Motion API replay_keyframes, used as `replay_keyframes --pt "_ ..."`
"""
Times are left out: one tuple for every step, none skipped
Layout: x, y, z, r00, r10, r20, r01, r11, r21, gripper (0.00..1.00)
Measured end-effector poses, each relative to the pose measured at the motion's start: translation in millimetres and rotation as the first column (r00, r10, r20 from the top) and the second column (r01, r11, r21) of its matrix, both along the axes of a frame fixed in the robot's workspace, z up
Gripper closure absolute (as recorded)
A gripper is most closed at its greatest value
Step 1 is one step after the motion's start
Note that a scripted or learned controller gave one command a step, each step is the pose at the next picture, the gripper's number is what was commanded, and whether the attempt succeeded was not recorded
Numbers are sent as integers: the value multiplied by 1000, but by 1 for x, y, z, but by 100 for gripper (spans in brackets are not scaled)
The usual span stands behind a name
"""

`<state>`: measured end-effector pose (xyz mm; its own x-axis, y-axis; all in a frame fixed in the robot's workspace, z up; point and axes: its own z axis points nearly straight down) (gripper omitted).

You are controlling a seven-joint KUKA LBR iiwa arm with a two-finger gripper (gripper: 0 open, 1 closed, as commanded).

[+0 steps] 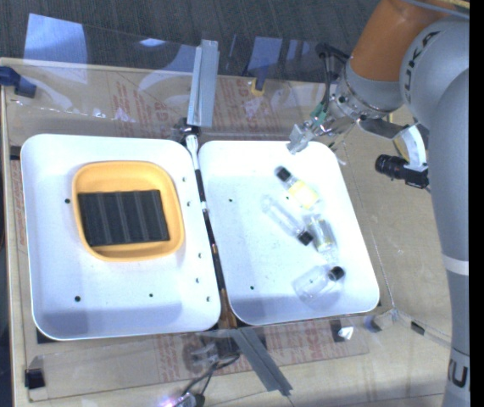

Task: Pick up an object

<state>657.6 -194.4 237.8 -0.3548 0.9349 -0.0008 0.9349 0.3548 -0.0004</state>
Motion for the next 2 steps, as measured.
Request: replay_keyframes --pt "-1 47 -26 999 33 -2 -33 999 1 100" --pt "0 11 12 986 -168 0 168 986 0 100"
